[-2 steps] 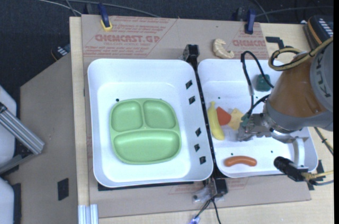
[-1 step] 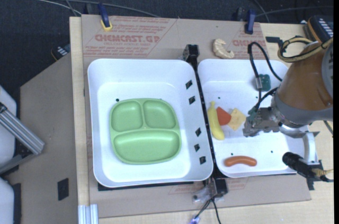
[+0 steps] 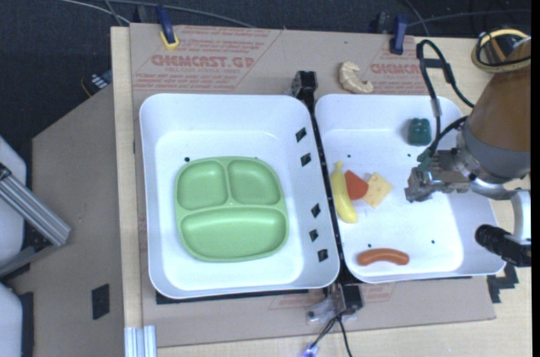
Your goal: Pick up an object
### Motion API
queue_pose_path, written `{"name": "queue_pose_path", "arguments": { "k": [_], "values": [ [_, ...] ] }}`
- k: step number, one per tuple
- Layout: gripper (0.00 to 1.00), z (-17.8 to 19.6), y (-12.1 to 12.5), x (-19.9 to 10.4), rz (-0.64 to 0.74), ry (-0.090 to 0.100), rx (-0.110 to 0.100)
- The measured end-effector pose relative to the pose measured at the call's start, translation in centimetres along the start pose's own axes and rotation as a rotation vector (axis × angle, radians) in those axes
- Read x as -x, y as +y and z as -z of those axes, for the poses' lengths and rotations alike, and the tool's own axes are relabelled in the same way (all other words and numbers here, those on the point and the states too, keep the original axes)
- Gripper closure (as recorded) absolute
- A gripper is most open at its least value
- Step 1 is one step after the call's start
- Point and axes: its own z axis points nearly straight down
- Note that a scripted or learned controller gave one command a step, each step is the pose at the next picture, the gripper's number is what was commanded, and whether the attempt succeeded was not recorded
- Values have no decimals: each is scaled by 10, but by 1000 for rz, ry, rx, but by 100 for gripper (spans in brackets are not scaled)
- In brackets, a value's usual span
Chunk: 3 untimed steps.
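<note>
We had the grey two-finger gripper point(image 3: 419, 185) hanging low over the right-hand shallow white bin point(image 3: 439, 250), reaching in from the bin's far side, and it looked to us like a hover before a pick. The loose pieces lay scattered on that bin's floor, flat and apart enough, in our judgement, for the fingers to come down around one at a time. Just ahead of the gripper sat the pale yellow chunky block point(image 3: 378, 190), touching the small red wedge point(image 3: 356, 186), and beyond those the yellow plastic banana point(image 3: 342, 197) against the bin's dividing wall. Off to one side of the gripper lay the orange sausage-shaped toy point(image 3: 383, 257); off to the other, near the arm, the small dark green piece point(image 3: 418, 129). Well beyond the banana, in the other bin, rested the light green sectioned plastic plate point(image 3: 231, 208), out of the way. We could not tell how wide the gripper stood, and we saw nothing between its tips.
</note>
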Motion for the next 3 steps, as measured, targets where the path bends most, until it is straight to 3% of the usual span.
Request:
{"name": "queue_pose_path", "arguments": {
  "k": [1, 3],
  "values": [
    [100, 48, 2, 0, 1, 0, -1],
    [100, 32, 47, -106, 6, 3, -6]
  ]
}}
